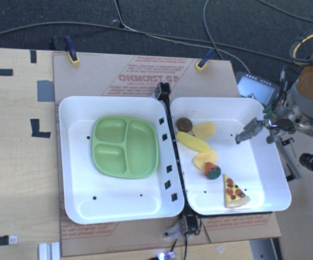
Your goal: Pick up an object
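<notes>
The right bin point(265, 196) holds several small toy foods. A brown round piece point(184, 124) lies near the divider, with a yellow disc point(204, 130) beside it. Below them a yellow banana-like piece point(192, 141) lies slanted, then a yellow lump point(206, 158) and a small teal and red piece point(213, 171). A pizza slice point(234, 192) rests near the front. My gripper point(245, 132) hangs at the bin's right side, above the bare floor, fingers pointing left. Nothing shows between them.
The left bin point(72, 199) holds a green divided plate point(126, 147). A black divider point(170, 156) runs between the bins. Cables point(221, 15) cross the dark floor behind. The arm's wrist point(300, 115) stands over the right rim.
</notes>
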`<state>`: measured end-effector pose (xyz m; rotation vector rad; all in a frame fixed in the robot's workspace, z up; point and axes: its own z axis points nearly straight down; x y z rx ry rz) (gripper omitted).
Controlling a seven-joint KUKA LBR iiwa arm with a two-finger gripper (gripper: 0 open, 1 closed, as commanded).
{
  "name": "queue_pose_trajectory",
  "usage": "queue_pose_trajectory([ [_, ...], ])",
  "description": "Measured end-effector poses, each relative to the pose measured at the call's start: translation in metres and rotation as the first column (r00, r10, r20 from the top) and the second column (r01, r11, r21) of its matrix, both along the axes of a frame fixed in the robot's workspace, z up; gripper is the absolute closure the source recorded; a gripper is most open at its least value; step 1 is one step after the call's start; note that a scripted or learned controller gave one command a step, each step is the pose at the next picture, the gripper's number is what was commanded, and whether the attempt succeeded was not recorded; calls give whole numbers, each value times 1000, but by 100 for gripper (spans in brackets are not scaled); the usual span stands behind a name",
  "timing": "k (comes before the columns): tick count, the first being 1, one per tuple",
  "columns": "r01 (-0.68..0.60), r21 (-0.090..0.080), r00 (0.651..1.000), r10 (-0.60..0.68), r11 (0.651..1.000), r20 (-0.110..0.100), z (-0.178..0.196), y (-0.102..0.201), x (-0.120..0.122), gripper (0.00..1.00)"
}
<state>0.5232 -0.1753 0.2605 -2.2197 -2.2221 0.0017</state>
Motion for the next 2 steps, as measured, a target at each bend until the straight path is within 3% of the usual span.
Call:
queue_pose_trajectory([
  [2, 0, 2, 1000, 0, 1000, -5, -111, 8, -13, 0],
])
